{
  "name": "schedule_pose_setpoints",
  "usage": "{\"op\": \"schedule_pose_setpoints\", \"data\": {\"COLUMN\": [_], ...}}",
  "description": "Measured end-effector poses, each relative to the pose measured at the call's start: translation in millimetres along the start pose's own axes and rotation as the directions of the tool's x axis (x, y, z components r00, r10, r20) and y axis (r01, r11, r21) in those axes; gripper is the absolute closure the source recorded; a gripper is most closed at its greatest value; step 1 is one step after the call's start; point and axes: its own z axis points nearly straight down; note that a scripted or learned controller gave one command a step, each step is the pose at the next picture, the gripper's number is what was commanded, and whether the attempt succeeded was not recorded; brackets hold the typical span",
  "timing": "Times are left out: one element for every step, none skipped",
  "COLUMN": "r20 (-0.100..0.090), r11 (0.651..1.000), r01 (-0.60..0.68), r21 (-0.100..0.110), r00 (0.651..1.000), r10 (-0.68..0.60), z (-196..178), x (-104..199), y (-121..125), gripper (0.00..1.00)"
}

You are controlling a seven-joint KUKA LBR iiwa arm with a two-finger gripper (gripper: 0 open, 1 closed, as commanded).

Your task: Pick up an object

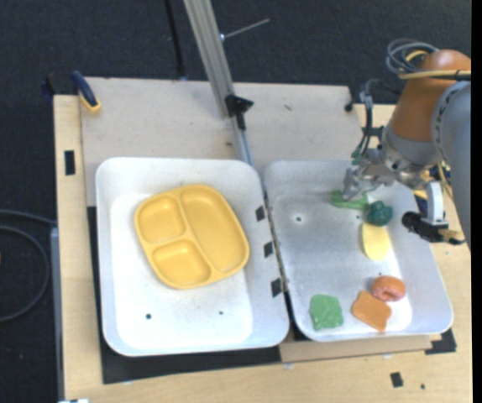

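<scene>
Gripper sits low at the far end of the right bin, touching a green object; its opening cannot be told. A good grasp needs it centred before closing, clear of the dark green piece beside it.

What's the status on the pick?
Tool low in right bin, over thin green piece. Nothing seen held. Dark green lump crowds it; pale yellow oval just beyond.
</scene>
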Motion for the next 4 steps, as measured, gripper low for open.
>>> {"op": "schedule_pose_setpoints", "data": {"r20": [-0.001, -0.001, -0.002, -0.003], "r11": [1.000, 1.000, 1.000, 1.000], "r01": [-0.001, 0.000, 0.002, 0.002], "r21": [0.000, -0.001, 0.002, 0.006], "r00": [1.000, 1.000, 1.000, 1.000], "r10": [0.001, 0.000, -0.002, -0.002], "z": [-44.9, -100.2, -115.0, -105.5], "x": [-0.4, 2.1, 1.2, 53.6], "y": [4.9, -2.7, -1.7, -5.3], "gripper": [1.00, 1.00, 1.00, 1.00]}}
